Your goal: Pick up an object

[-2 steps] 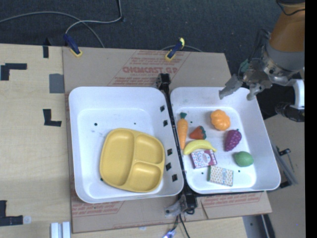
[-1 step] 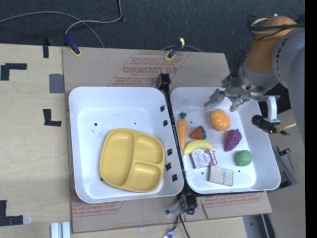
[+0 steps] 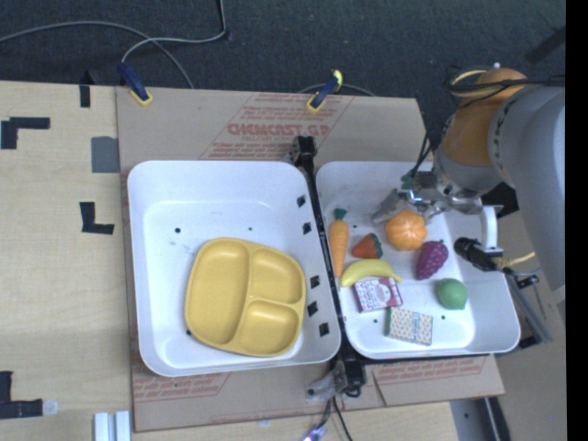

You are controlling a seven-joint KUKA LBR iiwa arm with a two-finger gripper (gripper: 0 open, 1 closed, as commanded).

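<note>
The gripper [image 3: 407, 202] is hovering in the right bin [image 3: 501, 333], its grasp impossible to tell; the orange [image 3: 405, 231] is sitting just below it, grapes [image 3: 430, 258] beyond.

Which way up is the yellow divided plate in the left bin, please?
Right way up: the yellow divided plastic plate lies flat in the left white bin, its three hollow compartments facing upward.

Dark grey carpet floor [image 3: 367, 26] behind pale wooden bench [image 3: 55, 154]; brown cardboard sheet [image 3: 211, 127] clamped on top; thin cable [image 3: 138, 33] crossing floor.
</note>
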